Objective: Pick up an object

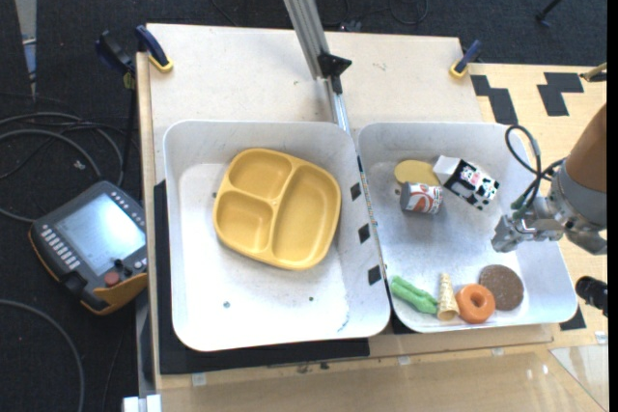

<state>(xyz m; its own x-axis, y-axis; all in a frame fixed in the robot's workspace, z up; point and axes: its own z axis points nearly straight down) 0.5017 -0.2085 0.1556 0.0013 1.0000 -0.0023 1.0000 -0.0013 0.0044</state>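
Landmark: the right bin (550, 304). Along its near edge lie a green piece (413, 294), a cone (445, 295), an orange ring (475, 302) and a brown disc (501, 287). The gripper (509, 235) hangs just beyond the disc, its opening impossible to tell. Farther back lies a can (421, 199) on its side, long axis left-right, between a yellow piece (416, 173) and a spotted carton (469, 180).

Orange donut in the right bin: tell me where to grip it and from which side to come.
Grip the orange donut across its ring from straight above. It lies flat, so its outer rim is open to closing fingers. Set them along the near-far line: the cone touches its left side and the brown cookie crowds its right.
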